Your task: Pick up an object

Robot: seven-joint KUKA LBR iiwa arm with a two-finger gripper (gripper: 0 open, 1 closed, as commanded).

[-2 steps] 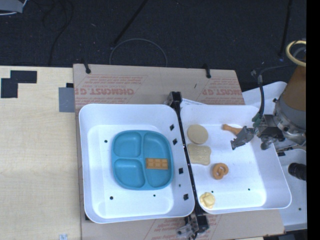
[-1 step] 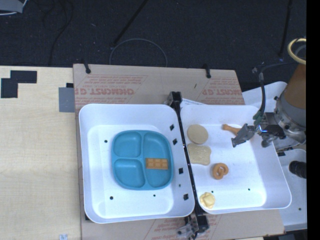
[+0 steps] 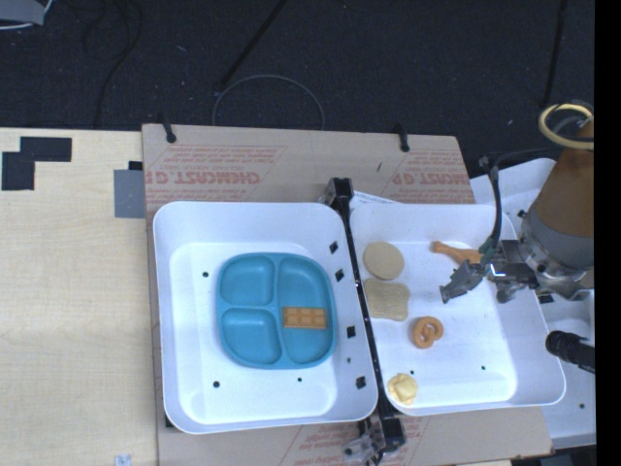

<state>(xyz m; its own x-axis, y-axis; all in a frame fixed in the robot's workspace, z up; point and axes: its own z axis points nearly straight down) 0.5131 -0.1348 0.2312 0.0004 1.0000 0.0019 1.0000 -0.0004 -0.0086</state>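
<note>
My gripper (image 3: 458,285) hangs over the right bin (image 3: 485,377), in its right half, with the grey arm and its orange band (image 3: 572,187) behind it at the right edge. Just beyond the gripper lies an orange carrot-like piece (image 3: 452,251). To its left are a round tan cookie (image 3: 383,259) and a pale bread slice (image 3: 387,301). A brown pretzel (image 3: 426,332) lies in front and to the left of the gripper. A yellow piece (image 3: 403,388) rests near the bin's front wall. I see nothing held in the gripper.
The left bin (image 3: 184,260) holds a blue divided plate (image 3: 247,314) with an orange waffle piece (image 3: 305,317) in its front right compartment. A black divider (image 3: 351,289) runs between the bins. Cardboard lies under both bins, and a wooden bench top is to the left.
</note>
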